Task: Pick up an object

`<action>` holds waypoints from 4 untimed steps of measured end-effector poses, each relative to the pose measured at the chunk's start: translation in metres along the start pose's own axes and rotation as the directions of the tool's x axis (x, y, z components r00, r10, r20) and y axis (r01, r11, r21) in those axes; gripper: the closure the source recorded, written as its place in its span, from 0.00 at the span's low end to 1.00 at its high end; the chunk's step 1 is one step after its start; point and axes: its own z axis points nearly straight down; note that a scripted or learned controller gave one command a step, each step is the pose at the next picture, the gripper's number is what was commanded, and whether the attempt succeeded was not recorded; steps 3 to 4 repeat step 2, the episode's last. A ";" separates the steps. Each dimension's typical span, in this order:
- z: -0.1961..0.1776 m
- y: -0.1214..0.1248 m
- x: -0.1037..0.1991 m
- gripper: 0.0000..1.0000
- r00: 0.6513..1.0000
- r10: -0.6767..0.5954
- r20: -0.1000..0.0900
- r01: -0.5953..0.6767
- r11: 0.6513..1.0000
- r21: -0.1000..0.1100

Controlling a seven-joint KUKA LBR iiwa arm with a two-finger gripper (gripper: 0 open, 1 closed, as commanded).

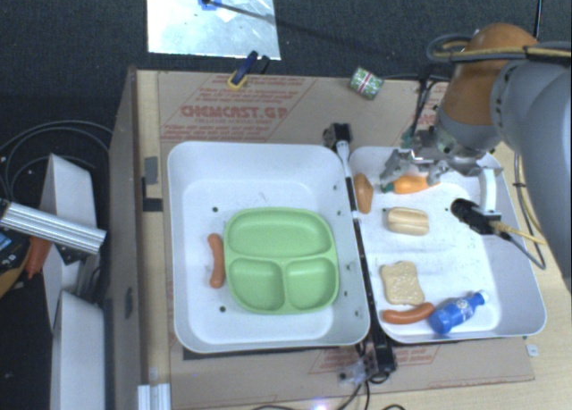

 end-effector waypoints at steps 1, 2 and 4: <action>0.026 0.004 -0.009 0.00 1.000 0.003 0.002 -0.003 1.000 0.003; 0.014 0.004 -0.009 1.00 1.000 0.001 -0.001 -0.001 1.000 0.007; 0.014 0.004 -0.009 1.00 1.000 0.001 -0.001 -0.001 1.000 0.007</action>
